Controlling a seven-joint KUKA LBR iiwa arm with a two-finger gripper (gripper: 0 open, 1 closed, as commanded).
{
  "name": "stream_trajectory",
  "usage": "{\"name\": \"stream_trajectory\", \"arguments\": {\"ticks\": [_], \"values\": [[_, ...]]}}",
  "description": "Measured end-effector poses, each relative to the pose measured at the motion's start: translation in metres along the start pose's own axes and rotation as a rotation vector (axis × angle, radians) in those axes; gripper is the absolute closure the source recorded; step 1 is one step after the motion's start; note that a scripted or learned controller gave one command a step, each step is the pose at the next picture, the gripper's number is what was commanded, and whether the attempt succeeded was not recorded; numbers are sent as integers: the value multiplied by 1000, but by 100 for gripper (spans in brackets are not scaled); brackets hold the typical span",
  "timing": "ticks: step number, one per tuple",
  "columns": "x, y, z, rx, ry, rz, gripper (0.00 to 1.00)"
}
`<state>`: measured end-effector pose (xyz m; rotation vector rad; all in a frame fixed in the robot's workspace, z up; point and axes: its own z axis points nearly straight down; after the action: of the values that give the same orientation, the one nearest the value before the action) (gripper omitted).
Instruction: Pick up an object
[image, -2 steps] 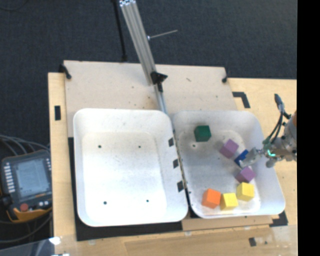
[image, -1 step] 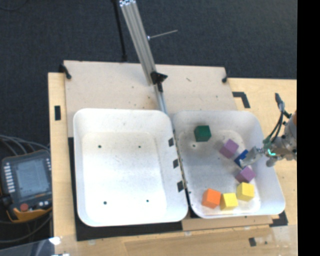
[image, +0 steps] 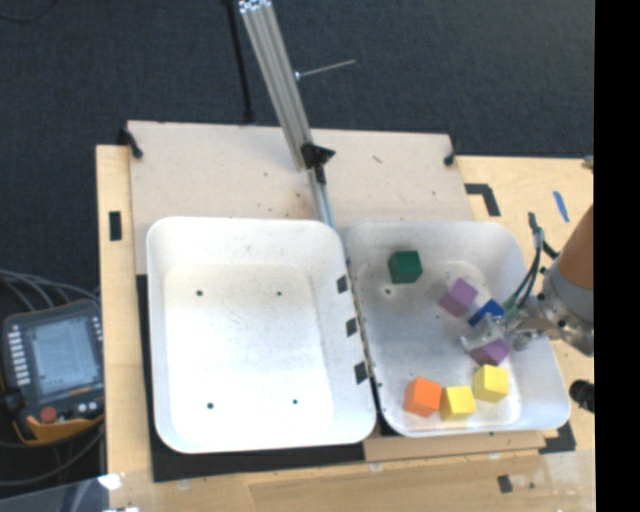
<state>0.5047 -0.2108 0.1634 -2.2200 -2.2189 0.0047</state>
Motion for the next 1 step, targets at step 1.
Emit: {"name": "stream_trajectory", "arguments": {"ticks": [1], "values": [[-2,10,34,-24,-11,4,0]]}}
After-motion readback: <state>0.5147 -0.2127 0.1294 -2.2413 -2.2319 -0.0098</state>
